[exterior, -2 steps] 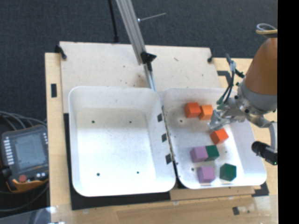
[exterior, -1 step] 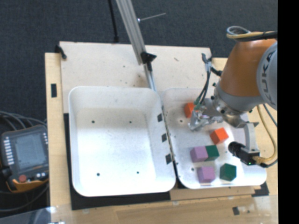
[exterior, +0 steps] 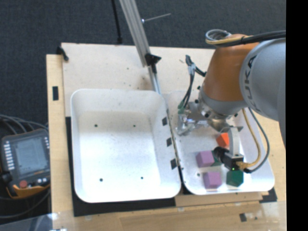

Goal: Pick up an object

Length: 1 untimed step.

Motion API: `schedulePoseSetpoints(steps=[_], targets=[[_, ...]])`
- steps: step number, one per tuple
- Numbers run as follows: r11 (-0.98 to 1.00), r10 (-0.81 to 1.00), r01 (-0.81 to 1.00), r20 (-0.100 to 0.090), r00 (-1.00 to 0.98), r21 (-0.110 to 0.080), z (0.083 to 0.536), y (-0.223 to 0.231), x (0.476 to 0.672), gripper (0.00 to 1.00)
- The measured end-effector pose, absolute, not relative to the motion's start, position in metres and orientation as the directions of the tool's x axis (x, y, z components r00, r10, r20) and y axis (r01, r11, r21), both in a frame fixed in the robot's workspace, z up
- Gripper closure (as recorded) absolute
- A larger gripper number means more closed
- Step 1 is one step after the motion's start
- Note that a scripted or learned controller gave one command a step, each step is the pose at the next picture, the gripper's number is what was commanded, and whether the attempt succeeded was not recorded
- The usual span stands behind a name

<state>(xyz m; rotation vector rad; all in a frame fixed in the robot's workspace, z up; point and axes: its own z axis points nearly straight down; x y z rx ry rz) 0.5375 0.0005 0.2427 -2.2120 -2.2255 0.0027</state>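
A purple block (exterior: 205,159), matte with soft edges and roughly cubic, was seen lying on the floor of the right bin (exterior: 257,181), in the lower right of the frame. A second purple block (exterior: 211,179) of the same colour and build was found just below it, close to the bin's lower rim. A dark green block (exterior: 235,178) was seen to the right of that second one, and a small orange block (exterior: 222,139) was partly seen higher up, half covered by robot parts. The gripper (exterior: 184,124) was held over the upper left part of the same bin, close to the edge where the two bins meet, and all four blocks were left apart from it, lower and to the right. Whether the gripper was apart or together could not be told, since it was seen from above and partly covered by the wrist. The grey arm (exterior: 262,76), with its orange band, was seen reaching in from the right of the frame. The left bin (exterior: 120,143) was seen in the middle of the frame, its white floor marked with a few dark dots.
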Motion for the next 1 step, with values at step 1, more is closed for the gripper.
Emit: schedulePoseSetpoints(steps=[1], targets=[[0.009, 1.000, 1.000, 0.003, -0.009, -0.004, 0.2403, 0.0607, 0.5356, 1.00]])
